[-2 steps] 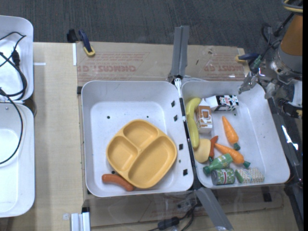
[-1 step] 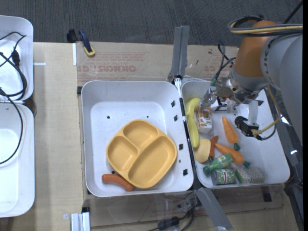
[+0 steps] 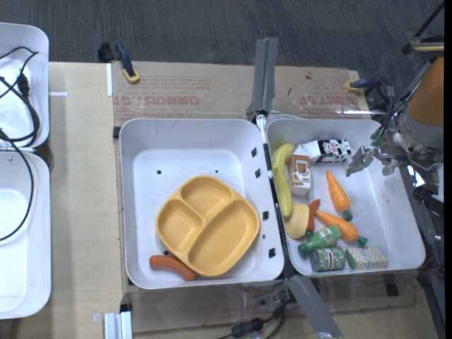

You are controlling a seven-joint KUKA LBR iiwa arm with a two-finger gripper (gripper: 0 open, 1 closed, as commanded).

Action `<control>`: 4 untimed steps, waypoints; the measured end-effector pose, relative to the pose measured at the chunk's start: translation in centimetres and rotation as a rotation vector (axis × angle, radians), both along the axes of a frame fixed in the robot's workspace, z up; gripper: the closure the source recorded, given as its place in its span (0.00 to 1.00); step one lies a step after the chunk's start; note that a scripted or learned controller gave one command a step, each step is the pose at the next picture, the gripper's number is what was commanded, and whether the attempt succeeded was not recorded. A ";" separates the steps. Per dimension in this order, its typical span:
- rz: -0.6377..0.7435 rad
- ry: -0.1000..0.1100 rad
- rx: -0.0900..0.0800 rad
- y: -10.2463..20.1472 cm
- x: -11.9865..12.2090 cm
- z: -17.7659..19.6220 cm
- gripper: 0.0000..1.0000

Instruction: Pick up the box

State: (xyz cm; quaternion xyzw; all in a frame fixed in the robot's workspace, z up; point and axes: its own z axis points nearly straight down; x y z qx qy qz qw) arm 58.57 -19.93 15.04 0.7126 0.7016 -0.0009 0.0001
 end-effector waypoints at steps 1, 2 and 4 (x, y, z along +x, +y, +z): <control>-0.119 -0.007 -0.001 1.4 6.1 -2.8 0.00; -0.120 -0.020 0.003 10.0 5.2 -3.8 0.00; -0.124 -0.021 0.000 9.6 5.2 -2.6 0.00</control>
